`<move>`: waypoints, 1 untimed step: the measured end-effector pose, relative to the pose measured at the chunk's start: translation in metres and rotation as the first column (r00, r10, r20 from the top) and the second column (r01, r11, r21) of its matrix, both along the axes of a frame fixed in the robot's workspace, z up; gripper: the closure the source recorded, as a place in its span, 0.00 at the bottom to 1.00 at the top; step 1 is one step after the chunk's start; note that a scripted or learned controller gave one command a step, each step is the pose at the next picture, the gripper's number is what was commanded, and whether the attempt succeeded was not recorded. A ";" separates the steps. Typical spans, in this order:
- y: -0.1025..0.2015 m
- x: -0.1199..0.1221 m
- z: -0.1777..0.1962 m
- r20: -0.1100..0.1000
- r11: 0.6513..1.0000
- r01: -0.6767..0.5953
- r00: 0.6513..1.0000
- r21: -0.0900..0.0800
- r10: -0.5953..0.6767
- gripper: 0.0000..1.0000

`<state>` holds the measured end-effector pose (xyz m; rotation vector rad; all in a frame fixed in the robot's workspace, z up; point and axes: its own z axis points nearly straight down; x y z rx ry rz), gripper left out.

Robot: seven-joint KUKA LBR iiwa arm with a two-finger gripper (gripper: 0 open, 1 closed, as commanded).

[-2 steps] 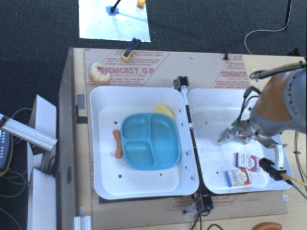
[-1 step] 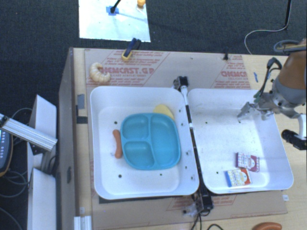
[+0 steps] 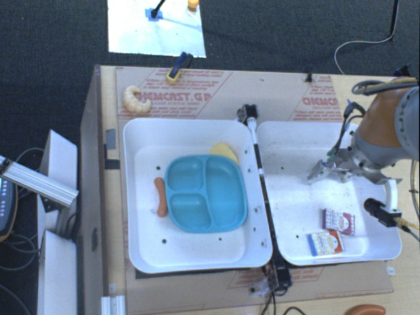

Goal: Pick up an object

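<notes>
My gripper hangs low over the upper middle of the right bin, with the grey arm and its orange band behind it to the right. Nothing is seen in its grasp. Two small boxes lie in the bin's lower right, below the gripper: a maroon and white one and a blue, red and white one. The left bin holds a blue divided plate, an orange sausage just left of it, and a yellow piece partly tucked behind the plate's top edge.
A black rail divides the two bins. On the bench behind the left bin lie a pale curled toy and a yellow and blue tool. Cables run near the arm at the right.
</notes>
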<state>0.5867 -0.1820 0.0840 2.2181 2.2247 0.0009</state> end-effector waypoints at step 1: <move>0.000 0.001 0.011 0.004 1.000 -0.002 1.000 -0.002 0.002 1.00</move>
